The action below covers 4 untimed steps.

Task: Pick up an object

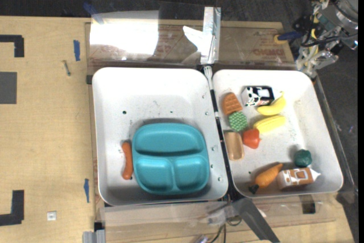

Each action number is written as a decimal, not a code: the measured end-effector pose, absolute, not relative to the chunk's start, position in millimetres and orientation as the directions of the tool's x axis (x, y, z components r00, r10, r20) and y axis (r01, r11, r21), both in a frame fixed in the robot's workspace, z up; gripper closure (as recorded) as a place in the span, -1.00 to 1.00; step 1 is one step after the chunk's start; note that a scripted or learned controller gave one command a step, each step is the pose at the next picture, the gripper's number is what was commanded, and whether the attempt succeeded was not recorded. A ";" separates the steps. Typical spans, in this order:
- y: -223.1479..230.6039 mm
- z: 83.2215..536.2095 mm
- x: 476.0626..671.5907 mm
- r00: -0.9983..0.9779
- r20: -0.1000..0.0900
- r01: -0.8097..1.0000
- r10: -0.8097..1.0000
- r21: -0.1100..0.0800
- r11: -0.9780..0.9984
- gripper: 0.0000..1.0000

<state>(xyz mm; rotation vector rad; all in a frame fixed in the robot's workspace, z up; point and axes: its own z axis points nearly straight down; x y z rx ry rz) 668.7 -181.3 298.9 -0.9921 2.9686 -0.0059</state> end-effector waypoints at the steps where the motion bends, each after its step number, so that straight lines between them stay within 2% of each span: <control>1: -177.0 298.7 668.6 -0.746 -0.008 -0.665 -0.666 -0.006 0.746 1.00; 2: -172.1 302.8 668.9 -0.676 -0.009 -0.737 -0.737 -0.009 0.676 1.00; 3: -199.6 303.5 668.5 -0.621 -0.007 -0.784 -0.784 -0.009 0.621 1.00; 4: -186.4 278.5 667.7 -0.535 -0.004 -0.845 -0.845 -0.002 0.535 1.00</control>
